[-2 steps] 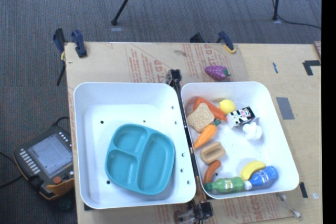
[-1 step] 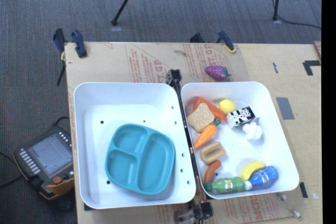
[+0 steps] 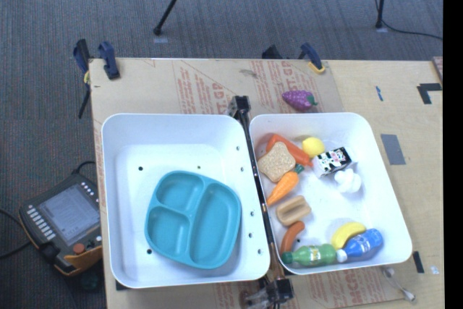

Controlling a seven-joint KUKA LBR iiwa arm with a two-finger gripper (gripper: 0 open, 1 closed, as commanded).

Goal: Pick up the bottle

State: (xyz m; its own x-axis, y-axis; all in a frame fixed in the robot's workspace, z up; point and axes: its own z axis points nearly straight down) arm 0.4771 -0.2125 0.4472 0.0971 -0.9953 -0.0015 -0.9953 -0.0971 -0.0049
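Red lettering runs slantwise across the cardboard sheet [image 3: 217,87] covering the counter, printed upside down from where I stand and too faint to make out. The green bottle [image 3: 312,255] carries a label, but its print is too small to read.

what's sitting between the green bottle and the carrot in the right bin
In the camera view, a bun and a sausage lie between the green bottle and the carrot, bun nearer the carrot, sausage just above the bottle.
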